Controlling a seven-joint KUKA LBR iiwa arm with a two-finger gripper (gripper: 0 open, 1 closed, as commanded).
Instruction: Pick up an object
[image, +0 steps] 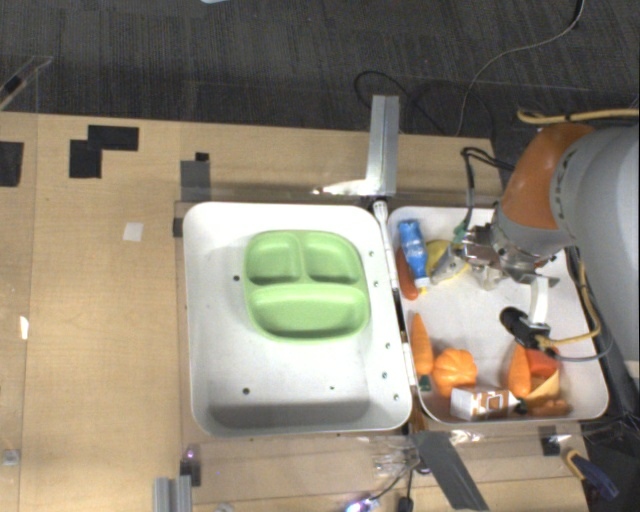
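Note:
My gripper hangs low over the back of the right bin, under the grey arm's orange band. It sits right beside a yellow banana-like piece, whose right end it partly covers. Just left of that stands a blue bottle, with a red piece against the bin's left wall. Nearer the front lie an orange carrot, a small orange pumpkin, a white and brown packet and an orange wedge. Whether the gripper holds anything is hidden.
The left bin holds a green divided plate. A metal post rises behind the wall between the bins. Cables run behind the right bin, and the arm's body covers that bin's right side.

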